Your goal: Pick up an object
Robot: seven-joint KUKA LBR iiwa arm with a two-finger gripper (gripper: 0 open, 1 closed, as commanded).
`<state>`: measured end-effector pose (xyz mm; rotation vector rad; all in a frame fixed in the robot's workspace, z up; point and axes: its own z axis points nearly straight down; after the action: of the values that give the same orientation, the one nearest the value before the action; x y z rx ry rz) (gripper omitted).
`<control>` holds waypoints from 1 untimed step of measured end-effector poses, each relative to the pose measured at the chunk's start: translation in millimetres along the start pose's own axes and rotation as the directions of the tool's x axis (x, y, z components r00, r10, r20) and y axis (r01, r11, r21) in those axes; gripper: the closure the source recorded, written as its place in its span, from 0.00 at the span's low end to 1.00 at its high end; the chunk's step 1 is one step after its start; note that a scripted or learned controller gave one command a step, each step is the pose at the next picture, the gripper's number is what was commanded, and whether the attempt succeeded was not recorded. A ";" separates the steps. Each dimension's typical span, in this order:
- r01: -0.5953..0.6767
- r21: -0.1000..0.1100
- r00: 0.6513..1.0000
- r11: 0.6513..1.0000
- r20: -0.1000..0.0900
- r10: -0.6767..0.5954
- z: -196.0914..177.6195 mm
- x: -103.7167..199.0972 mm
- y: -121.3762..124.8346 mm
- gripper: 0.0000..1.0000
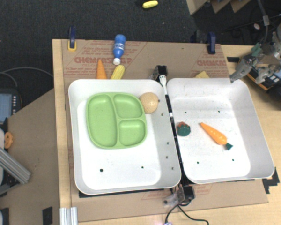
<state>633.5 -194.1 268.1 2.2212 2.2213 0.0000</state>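
Toy carrot (214, 133) lies in the right bin (246, 108), a small red-and-green toy (183, 129) just beside it. Left bin (79, 125) holds a green divided plate (115, 120) and a tan ball (149, 102) touching it. Hand (242, 68) sits at the right bin's far corner; its state can't be told.

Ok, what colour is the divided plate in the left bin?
Light green plate, clear in the camera view.

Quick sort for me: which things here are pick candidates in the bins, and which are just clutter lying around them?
In the bins, fair to pick:
- carrot, right bin
- small red and green piece, right bin
- green divided plate, left bin
- tan ball, left bin

Lying about outside:
- blue and white bottle
- orange cone
- yellow piece
- yellow thing on the floor
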 end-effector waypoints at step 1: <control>0.002 0.015 1.000 1.000 -0.006 -0.002 134.1 42.5 -35.0 0.00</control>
<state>598.5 -151.6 133.9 2.2294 2.2338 -0.0098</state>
